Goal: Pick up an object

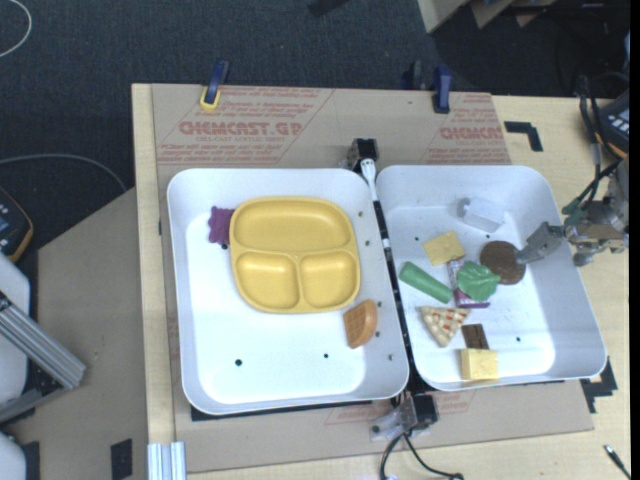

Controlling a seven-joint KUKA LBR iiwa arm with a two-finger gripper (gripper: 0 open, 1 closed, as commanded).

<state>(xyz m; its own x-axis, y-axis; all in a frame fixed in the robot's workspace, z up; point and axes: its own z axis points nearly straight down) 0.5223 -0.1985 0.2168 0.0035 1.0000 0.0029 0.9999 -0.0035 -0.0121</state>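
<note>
The right bin [560, 313] holds several small toy foods: a yellow cheese square [445, 247], a brown round cookie [500, 260], a green cylinder [427, 282], a green pepper-like piece with a purple part [477, 281], a pizza slice [442, 320], a dark brown block [475, 335], a yellow block [480, 364] and a pale clear piece [480, 213]. My gripper [550, 238] comes in over the bin's right rim, just right of the cookie. Nothing is seen held in it.
The left bin [200, 298] holds a yellow divided plate [296, 253], a purple piece [220, 224] at its left edge and an orange-brown bread piece [361, 322] by its lower right corner. A raised divider [385, 268] separates the bins. Clamps hold the board at the back.
</note>
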